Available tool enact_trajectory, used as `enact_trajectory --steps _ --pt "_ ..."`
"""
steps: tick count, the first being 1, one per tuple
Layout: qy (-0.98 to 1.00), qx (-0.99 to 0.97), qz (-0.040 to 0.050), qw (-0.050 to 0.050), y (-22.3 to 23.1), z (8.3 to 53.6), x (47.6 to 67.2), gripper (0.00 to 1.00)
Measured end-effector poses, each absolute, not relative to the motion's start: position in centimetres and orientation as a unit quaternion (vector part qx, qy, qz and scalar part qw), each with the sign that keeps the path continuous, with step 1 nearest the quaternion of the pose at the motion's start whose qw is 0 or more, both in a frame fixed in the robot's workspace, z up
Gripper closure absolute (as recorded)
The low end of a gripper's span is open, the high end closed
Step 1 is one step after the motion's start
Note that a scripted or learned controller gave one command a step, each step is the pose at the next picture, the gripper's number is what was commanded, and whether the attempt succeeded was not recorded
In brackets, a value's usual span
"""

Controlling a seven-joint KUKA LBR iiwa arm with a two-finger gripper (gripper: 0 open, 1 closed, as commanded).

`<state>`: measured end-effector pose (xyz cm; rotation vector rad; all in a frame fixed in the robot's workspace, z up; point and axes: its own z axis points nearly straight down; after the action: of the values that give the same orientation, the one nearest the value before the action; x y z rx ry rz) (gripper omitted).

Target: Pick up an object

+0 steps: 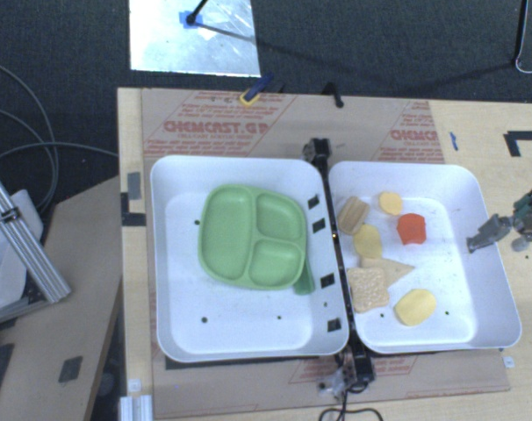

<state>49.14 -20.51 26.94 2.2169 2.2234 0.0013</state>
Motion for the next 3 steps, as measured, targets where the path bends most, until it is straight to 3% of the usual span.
enact_trajectory --steps 1,2,3 --pt "0.708 0.706 0.0007 0.0 -20.0 13.4 51.9 0.0" --pt "0.71 0.704 0.0027 0.002 -20.5 8.5 59.1 0.0" --pt "0.71 0.704 0.0027 0.004 -20.5 8.6 65.8 0.0"
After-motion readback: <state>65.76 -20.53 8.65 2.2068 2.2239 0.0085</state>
